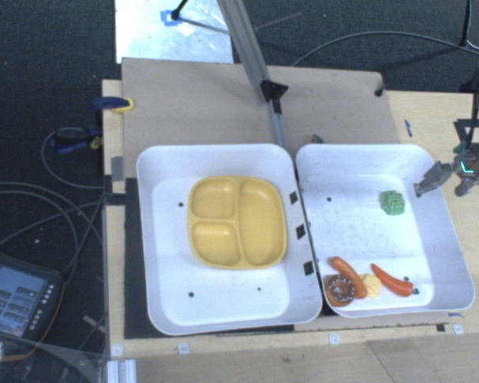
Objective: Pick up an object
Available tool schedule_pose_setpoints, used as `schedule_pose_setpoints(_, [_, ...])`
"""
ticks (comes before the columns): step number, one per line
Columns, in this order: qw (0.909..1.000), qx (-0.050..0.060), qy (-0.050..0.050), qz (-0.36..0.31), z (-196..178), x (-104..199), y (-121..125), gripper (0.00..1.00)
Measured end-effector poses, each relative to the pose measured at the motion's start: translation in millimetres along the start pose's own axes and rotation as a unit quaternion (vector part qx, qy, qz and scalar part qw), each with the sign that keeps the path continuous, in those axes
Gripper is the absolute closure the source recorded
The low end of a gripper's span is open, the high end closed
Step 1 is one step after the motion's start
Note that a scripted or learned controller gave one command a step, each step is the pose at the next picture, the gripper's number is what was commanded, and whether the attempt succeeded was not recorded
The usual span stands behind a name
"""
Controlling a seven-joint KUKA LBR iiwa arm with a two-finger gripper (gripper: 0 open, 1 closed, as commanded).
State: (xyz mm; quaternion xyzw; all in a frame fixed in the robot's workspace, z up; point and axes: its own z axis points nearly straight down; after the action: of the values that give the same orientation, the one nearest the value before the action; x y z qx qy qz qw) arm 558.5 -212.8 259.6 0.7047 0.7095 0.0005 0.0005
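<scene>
The small green knobbly toy broccoli (393, 203) lying in the far right part of the right white bin (335, 214), likely light and stiff, looks best pinched across its middle by the gripper (447, 180), whose fingers stand apart just beside it.

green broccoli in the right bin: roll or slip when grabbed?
The broccoli looks small, rounded and bumpy, so it probably grips fairly well but may roll if nudged. It sits alone on bare bin floor, so nothing would stop it. Likely light.
</scene>
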Motion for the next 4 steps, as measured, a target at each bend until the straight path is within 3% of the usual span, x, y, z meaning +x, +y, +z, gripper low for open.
schedule_pose_setpoints(3, [1.0,0.002,0.001,0.003,171.6,8.0,-9.8,0.0])
schedule_pose_setpoints(4, [1.0,-0.001,-0.001,0.004,157.8,7.2,-7.9,1.0])
